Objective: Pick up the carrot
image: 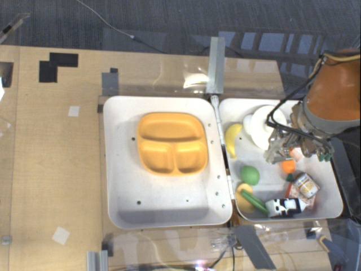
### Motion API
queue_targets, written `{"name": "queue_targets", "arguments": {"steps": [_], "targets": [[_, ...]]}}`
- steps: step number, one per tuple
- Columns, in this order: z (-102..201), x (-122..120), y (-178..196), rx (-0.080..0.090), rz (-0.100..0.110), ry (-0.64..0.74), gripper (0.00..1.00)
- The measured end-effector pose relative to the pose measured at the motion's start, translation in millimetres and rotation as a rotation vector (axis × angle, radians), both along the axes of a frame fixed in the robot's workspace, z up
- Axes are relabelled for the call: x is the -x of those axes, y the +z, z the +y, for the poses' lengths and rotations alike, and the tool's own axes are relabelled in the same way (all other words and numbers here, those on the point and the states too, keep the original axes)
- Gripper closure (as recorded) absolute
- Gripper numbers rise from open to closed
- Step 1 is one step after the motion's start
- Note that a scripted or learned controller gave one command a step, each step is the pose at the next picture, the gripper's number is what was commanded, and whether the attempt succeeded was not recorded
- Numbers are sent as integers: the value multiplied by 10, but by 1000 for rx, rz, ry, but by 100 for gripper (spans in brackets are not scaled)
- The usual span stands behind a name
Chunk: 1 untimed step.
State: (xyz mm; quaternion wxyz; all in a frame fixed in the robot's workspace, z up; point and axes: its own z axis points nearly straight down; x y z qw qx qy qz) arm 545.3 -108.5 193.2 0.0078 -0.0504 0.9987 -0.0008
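The carrot [289, 166] is a small orange piece lying in the right bin [336, 206], towards its right side. My gripper [280, 151] hangs low over that bin, just above and slightly left of the carrot, under the grey wrist with its orange band [337, 92]. The wrist and cables hide part of the carrot's upper end, where a reddish bit shows. Whether the gripper touches the carrot is unclear.
The right bin also holds a yellow banana [232, 138], a white bowl [256, 126], a green ball [251, 175], a yellow and green item [249, 199], a black and white item [284, 206] and a small can [305, 186]. A yellow divided tray [172, 143] sits in the left bin [121, 168].
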Motion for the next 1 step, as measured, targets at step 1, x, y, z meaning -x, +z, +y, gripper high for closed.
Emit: {"name": "queue_targets", "arguments": {"steps": [1], "targets": [[6, -20, 102, 1, -6, 4, 100]]}}
